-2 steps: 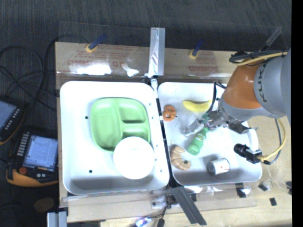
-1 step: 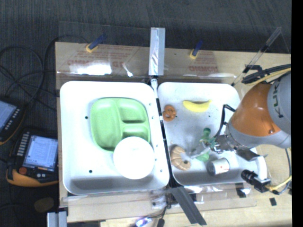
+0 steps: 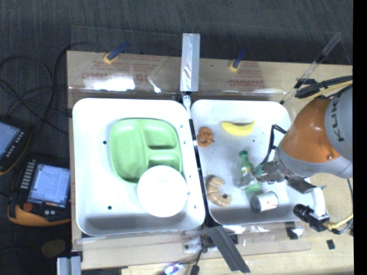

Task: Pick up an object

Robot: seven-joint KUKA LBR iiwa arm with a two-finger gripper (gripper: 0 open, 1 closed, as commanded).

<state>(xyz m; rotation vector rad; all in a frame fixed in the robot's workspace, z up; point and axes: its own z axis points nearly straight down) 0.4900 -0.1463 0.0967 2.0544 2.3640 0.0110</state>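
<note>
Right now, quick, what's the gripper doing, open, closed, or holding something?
Gripper: low in the right bin, over the green bottle; open, closed or holding cannot be told.

Green tray, white plate, yellow banana, green bottle.

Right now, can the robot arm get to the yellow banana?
Probably yes. The banana lies alone near the right bin's far wall, nothing on top of it, and the gripper is already over that bin.

Two white bins; one green tray; one white plate; one banana; two pastries; one bottle; one can.
</note>
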